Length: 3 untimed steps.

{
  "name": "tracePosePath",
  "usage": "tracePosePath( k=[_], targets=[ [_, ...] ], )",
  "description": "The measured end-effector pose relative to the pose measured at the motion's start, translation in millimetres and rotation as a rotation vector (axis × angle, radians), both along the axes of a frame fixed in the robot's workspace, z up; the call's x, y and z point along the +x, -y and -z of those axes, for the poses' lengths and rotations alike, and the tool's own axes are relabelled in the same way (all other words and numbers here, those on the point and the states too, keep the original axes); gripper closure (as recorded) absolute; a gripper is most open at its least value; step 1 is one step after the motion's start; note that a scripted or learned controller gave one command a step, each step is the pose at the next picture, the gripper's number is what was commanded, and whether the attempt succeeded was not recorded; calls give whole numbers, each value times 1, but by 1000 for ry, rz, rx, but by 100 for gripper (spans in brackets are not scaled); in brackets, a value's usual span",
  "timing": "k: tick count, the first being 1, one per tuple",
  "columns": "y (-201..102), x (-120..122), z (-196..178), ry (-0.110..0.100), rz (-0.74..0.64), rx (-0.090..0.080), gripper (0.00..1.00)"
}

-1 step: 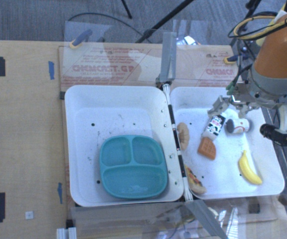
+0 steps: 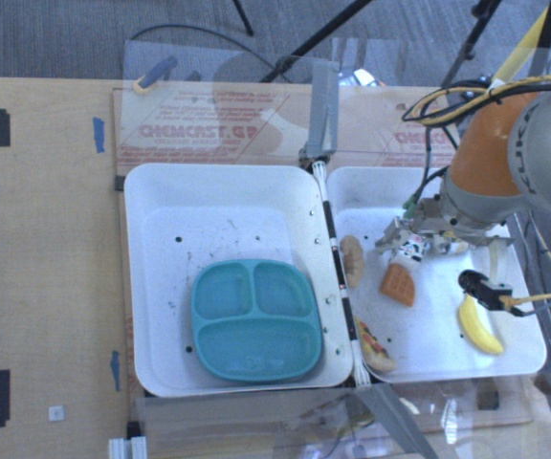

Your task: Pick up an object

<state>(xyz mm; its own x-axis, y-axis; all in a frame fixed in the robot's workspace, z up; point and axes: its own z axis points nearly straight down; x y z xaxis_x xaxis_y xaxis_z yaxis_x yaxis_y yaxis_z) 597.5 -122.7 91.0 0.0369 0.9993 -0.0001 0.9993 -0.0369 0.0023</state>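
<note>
Orange waffle piece (image 2: 398,284) lies just below the gripper (image 2: 411,244), whose grip state I cannot tell.

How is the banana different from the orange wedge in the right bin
The banana is yellow, long and curved; the orange wedge is short and roughly triangular. The banana lies near the bin's right wall, the wedge nearer its middle. Both lie loose on the right bin's floor, below the gripper.
</note>
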Motion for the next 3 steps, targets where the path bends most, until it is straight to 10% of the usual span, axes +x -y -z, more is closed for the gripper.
tracePosePath(
  k=[1,2,3],
  targets=[
    [-12,25,5,2,11,-1,0],
    [-11,27,-7,8,14,-1,100],
    [-71,-4,-94,0,52,0,100]
  ],
)
